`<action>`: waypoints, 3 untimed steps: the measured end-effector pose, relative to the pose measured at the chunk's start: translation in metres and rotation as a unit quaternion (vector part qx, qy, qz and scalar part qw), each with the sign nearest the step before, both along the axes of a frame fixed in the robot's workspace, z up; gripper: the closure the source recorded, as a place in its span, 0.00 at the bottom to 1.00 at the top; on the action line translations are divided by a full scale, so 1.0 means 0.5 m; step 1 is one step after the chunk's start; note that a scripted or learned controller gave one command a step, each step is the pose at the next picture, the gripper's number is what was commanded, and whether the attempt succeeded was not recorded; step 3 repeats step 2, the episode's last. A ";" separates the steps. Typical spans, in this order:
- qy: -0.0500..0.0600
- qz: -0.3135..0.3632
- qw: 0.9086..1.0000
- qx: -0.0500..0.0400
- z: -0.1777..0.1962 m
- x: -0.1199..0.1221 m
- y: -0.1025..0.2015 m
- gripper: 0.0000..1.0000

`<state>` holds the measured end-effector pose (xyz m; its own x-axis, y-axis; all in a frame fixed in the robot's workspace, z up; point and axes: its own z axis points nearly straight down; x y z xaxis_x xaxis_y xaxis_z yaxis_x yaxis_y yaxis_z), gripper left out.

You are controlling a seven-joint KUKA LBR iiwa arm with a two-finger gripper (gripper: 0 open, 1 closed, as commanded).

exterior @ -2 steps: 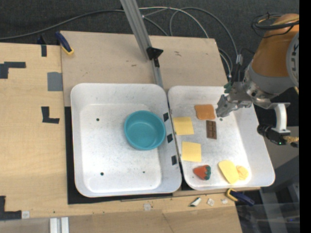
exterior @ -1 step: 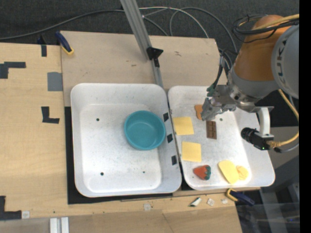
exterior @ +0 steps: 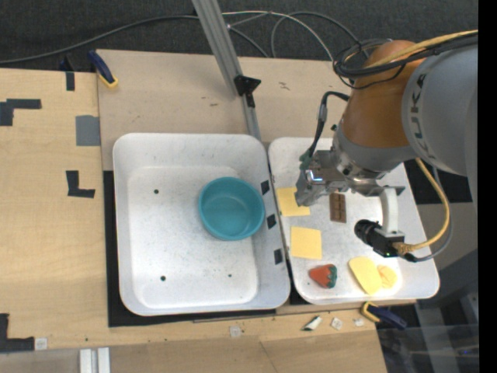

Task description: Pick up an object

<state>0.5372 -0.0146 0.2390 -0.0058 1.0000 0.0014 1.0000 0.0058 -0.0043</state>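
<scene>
- The nearest candidate for pickup is the small brown block (exterior: 338, 207), a slim bar lying in the right bin (exterior: 419, 286) with its long axis running roughly 12-to-6 in the camera view, only slightly tilted.
- My gripper (exterior: 317, 179) sits just at the block's 10 o'clock, so the block lies at my 4 o'clock, near but apart from me; nothing is visibly between my fingers, and I cannot tell how far they are spread.
- A pale yellow square (exterior: 290, 201) lies just at my 7 o'clock, partly under my tool, nearly touching the bin's left wall.
- A second yellow square (exterior: 306, 242) lies flat at the block's 7 o'clock, a little apart from it.
- Farther out at 6 o'clock are a red-and-green strawberry-like toy (exterior: 324, 275) and, to its 3 o'clock, a lumpy yellow piece (exterior: 373, 275), both near the bin's front rim.
- I judge that for the block I need a short shift toward 4 o'clock, with my fingers closing across its narrow 9-to-3 width.
- The left bin (exterior: 140, 286) holds a teal bowl (exterior: 231, 207), well apart at my 9 o'clock across the divide.
</scene>
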 end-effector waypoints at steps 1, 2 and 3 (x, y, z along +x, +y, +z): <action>0.000 0.000 1.000 0.000 -0.028 -0.026 0.104 1.00; 0.000 0.001 1.000 0.000 -0.044 -0.056 0.222 1.00; 0.000 0.001 1.000 0.000 -0.044 -0.056 0.222 1.00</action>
